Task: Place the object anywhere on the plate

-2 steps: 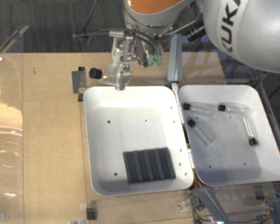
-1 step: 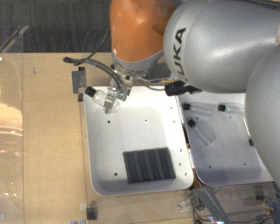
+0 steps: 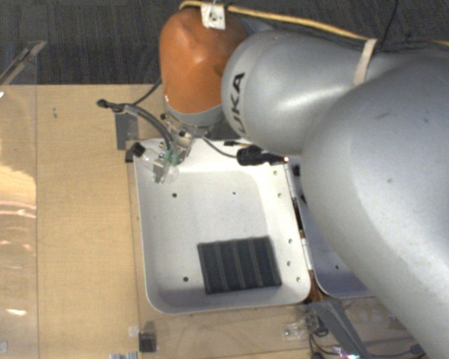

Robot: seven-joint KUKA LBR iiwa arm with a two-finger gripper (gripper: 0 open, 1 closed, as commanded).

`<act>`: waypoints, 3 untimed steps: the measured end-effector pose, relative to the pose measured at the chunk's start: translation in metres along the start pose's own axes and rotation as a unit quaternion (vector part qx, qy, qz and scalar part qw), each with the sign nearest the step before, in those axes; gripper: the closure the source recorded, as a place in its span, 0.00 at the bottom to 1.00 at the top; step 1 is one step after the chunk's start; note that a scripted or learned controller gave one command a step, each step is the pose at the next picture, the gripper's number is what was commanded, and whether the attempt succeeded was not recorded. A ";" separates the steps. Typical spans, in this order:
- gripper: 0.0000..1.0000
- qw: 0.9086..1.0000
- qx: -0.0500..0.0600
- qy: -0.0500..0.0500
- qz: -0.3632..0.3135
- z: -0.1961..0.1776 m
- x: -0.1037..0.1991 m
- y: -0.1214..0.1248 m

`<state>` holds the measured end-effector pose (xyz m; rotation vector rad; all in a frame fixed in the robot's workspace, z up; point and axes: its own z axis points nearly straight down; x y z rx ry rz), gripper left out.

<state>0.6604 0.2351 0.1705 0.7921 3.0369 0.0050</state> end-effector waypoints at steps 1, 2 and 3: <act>1.00 0.989 -0.003 -0.004 -0.146 0.079 0.039 -0.073; 1.00 0.946 -0.002 -0.004 -0.324 -0.030 0.009 -0.127; 1.00 0.955 -0.001 -0.001 -0.297 0.043 0.002 -0.040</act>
